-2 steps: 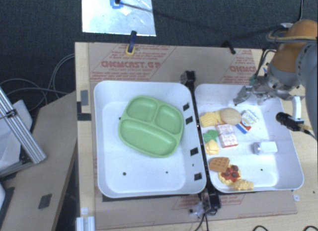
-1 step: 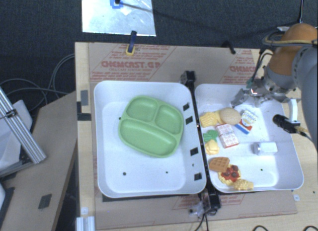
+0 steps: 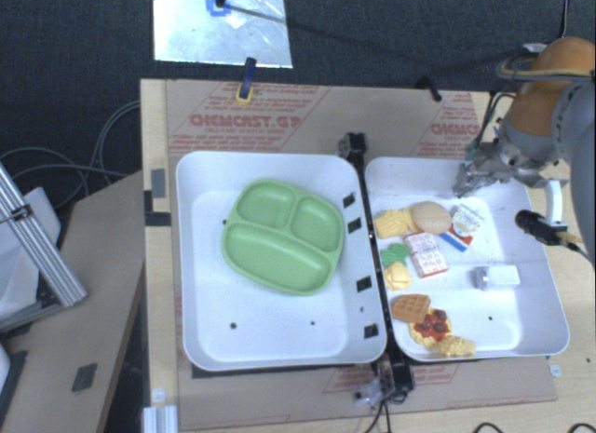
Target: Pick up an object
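Observation:
My gripper point(image 3: 469, 180) hangs low over the back of the right bin point(image 3: 531, 329), with nothing visibly between its fingers. Just in front of it lie a red, white and blue packet point(image 3: 463, 227) and a tan bun point(image 3: 430, 216). A yellow ridged piece point(image 3: 393, 223) sits left of the bun. Nearer the middle are a red-and-white box point(image 3: 426, 255), a green piece point(image 3: 394, 255) and a small yellow piece point(image 3: 398, 277). A white block point(image 3: 496, 277) lies to the right. A waffle point(image 3: 410, 307), a red-topped piece point(image 3: 430, 327) and yellow fries point(image 3: 456, 346) lie at the front.
A green divided plate point(image 3: 284, 236) lies in the left bin point(image 3: 214, 329). A black divider strip point(image 3: 368, 236) runs between the two bins. A shiny metal sheet point(image 3: 222, 12) lies beyond the bench's back edge.

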{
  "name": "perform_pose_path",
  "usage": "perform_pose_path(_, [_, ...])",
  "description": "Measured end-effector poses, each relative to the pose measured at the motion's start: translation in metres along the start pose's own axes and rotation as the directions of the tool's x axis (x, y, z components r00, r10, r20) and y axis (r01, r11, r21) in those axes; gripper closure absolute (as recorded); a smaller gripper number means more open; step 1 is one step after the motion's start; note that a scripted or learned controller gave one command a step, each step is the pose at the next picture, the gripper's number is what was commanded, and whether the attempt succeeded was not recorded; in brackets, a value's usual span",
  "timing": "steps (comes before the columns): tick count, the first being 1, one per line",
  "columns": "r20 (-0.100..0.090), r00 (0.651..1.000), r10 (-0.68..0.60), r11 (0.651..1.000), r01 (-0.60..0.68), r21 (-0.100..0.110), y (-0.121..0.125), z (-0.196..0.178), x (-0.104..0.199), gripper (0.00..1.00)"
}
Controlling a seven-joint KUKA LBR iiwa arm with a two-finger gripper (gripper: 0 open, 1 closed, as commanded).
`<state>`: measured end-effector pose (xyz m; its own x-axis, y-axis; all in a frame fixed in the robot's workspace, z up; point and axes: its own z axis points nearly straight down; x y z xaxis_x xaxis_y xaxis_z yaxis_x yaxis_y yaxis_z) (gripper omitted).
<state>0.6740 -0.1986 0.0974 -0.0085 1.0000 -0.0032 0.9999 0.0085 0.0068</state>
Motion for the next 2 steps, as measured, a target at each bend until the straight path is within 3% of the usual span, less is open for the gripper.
perform_pose_path(2, [-0.001, 1.000, 0.003, 1.000, -0.003, -0.001, -0.001, -0.104, 0.003, 1.00])
